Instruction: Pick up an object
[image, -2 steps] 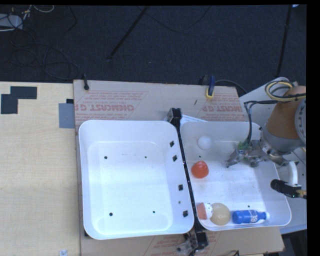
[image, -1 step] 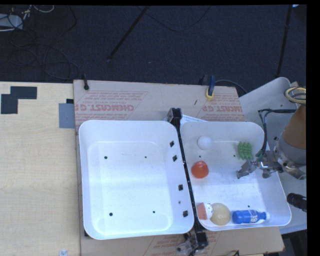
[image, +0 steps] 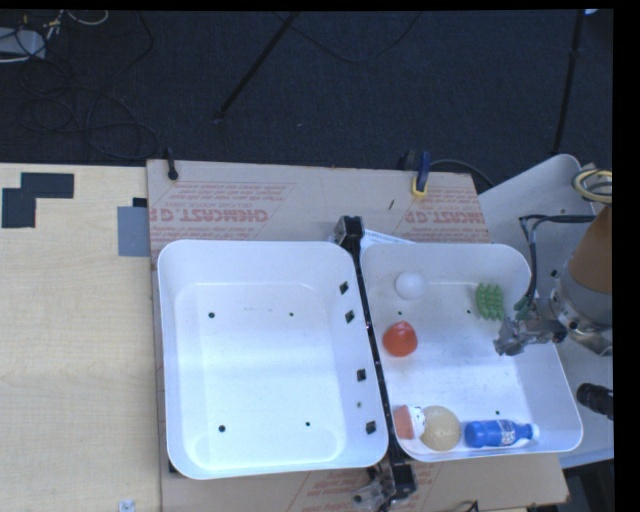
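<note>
Grey gripper, whose state I cannot tell, hovers by the green object, approaching; next, descend onto it.

Two white bins sit on the desk. One white ball, one red ball, one green bristly piece, one blue bottle, one cream-coloured round object with an orange end.
</note>
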